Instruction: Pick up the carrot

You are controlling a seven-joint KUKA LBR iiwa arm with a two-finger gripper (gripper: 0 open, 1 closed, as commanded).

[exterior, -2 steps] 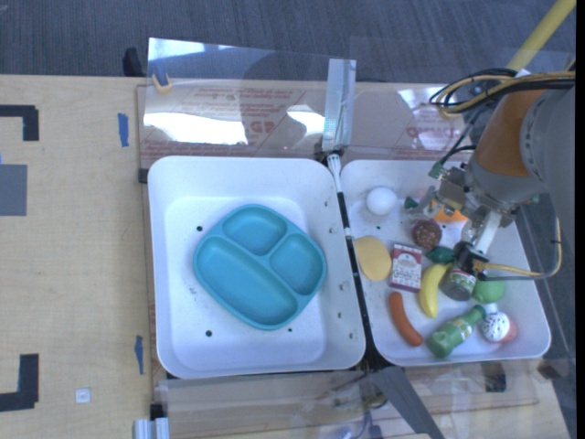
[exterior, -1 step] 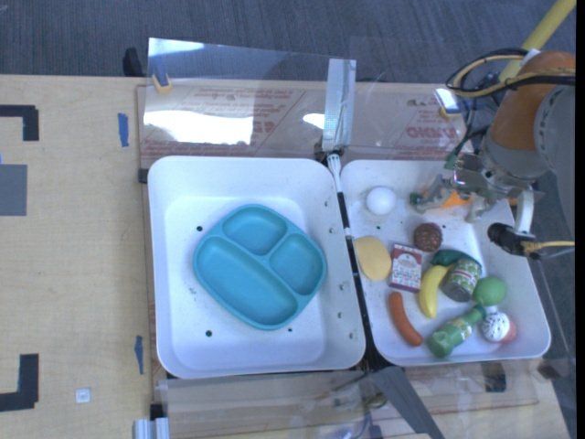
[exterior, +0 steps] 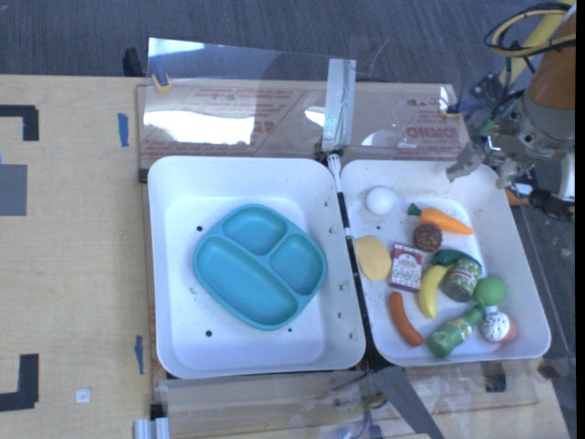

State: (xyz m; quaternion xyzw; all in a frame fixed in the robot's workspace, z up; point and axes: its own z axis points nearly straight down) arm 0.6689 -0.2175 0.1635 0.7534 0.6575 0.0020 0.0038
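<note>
Fingers [exterior: 483, 158] near bin corner, orange carrot [exterior: 444, 219] green-stemmed

This is a robotics lab or test cell, not a home. A plywood bench [exterior: 64, 245] carries black corner marks [exterior: 26, 122] and blue tape tabs [exterior: 122, 128]. Two white bins [exterior: 169, 190] sit side by side behind clear plastic shields [exterior: 238, 90]. Toy food [exterior: 430, 273] fills one bin. Loose cables [exterior: 516, 35] hang by the arm [exterior: 553, 99], above grey carpet [exterior: 274, 7].

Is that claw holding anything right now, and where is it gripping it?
Nothing is held. The claw hangs above the right bin's far edge, apart from the carrot.
</note>
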